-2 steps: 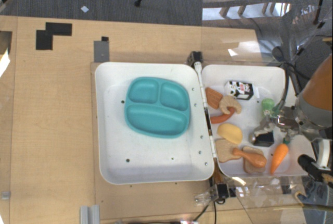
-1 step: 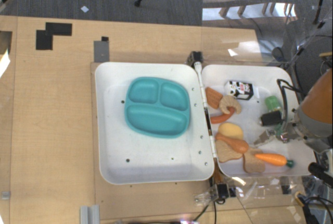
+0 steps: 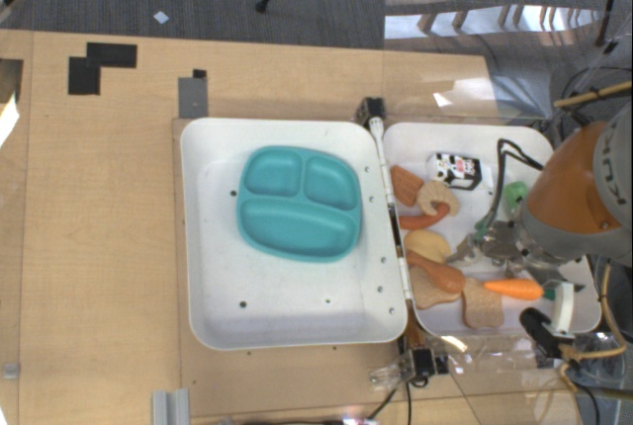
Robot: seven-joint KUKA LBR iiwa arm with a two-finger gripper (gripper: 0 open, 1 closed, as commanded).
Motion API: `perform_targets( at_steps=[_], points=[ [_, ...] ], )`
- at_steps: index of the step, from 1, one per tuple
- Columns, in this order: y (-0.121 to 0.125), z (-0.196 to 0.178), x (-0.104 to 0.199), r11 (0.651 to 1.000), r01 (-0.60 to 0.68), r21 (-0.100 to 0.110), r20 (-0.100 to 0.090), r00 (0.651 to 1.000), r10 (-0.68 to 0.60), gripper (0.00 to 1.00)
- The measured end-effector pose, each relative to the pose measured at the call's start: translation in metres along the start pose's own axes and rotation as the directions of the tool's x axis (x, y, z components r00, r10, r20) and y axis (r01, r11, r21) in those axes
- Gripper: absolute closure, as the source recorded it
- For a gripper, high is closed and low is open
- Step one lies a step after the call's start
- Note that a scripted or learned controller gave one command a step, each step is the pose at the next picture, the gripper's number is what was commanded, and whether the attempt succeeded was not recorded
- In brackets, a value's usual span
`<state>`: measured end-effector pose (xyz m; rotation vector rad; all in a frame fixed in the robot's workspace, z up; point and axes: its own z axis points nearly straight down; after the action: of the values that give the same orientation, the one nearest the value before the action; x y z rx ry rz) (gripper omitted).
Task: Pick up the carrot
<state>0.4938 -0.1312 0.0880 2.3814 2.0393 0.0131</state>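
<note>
Carrot [image 3: 514, 290] is lying at the front of the right bin [image 3: 524, 134], beside a bread slice [image 3: 483, 307]. Pincer [image 3: 490, 247] is hovering just behind it in approach; its spread I cannot tell. Next it needs lowering over the carrot.

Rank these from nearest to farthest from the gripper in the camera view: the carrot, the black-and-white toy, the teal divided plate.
Measured from the gripper:
1. carrot, just below it in the right bin.
2. black-and-white toy, at that bin's top.
3. teal divided plate, across in the left bin.
</note>
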Motion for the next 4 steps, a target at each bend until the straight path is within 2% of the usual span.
perform_targets(
  at_steps=[1, 2, 3, 4],
  points=[
    [0.006, 0.000, -0.059, 0.960, 0.281, -0.002, 0.007, 0.960, -0.281, 0.00],
    [0.010, -0.001, -0.074, 0.719, 0.695, -0.001, 0.007, 0.719, -0.695, 0.00],
    [-0.011, -0.098, 0.053, 0.908, 0.420, 0.000, 0.000, 0.908, -0.420, 0.00],
    [-0.003, -0.018, -0.034, 0.899, 0.439, 0.014, 0.000, 0.899, -0.439, 0.00]
  ],
)
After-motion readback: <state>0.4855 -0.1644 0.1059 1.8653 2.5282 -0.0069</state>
